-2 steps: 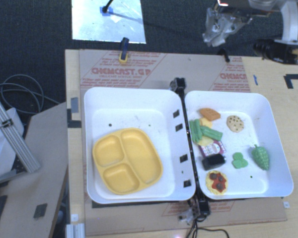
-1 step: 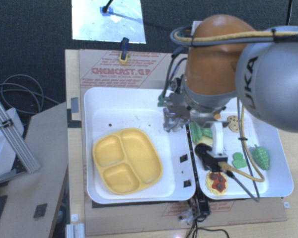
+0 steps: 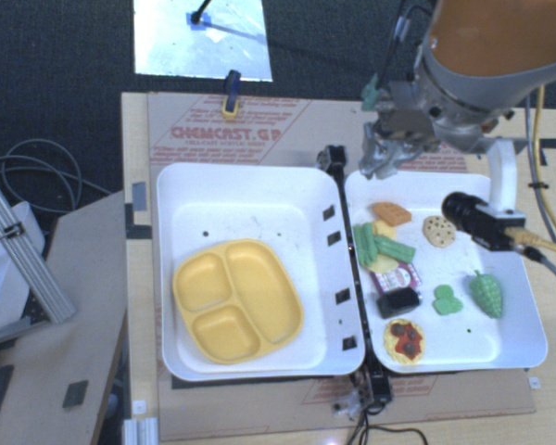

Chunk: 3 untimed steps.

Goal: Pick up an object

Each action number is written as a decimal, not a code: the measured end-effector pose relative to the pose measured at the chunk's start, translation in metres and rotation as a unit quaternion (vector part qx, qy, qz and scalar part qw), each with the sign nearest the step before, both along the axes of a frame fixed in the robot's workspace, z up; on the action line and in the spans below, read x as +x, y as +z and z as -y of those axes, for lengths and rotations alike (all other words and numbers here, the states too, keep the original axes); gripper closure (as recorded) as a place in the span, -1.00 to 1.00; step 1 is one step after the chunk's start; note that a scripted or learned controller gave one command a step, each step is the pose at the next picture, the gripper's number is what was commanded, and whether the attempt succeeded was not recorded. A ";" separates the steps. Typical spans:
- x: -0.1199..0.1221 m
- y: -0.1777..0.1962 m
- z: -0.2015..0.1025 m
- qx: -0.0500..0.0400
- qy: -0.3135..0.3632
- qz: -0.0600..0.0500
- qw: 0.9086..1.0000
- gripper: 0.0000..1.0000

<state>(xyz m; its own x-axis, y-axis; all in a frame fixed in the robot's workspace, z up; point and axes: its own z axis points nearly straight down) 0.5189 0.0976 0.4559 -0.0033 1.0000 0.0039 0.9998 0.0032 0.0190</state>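
My gripper [image 3: 378, 162] hangs over the far left corner of the right bin [image 3: 519, 341], with nothing visibly held. Below it in that bin lie an orange cracker [image 3: 391, 214], a speckled cookie [image 3: 438, 231], green bean pods [image 3: 378, 245], a purple and white packet [image 3: 400, 275], a black block [image 3: 398, 300], a small green piece [image 3: 447, 299], a ribbed green fruit [image 3: 486, 294] and a round red and yellow pizza piece [image 3: 405, 339]. The cracker lies closest to the gripper, a little nearer the camera.
The left bin [image 3: 259, 188] holds a yellow divided plate [image 3: 236, 299]. A black cylinder on a white bracket [image 3: 477, 219] with a cable juts over the right bin's right side. The arm's grey body [image 3: 482, 54] looms above the far right.
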 end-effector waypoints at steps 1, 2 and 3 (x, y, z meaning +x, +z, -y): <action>-0.033 0.085 0.025 0.000 0.001 -0.003 1.000 1.00; -0.032 0.091 0.023 -0.001 0.004 -0.006 1.000 1.00; -0.031 0.102 0.023 -0.001 0.007 -0.005 1.000 1.00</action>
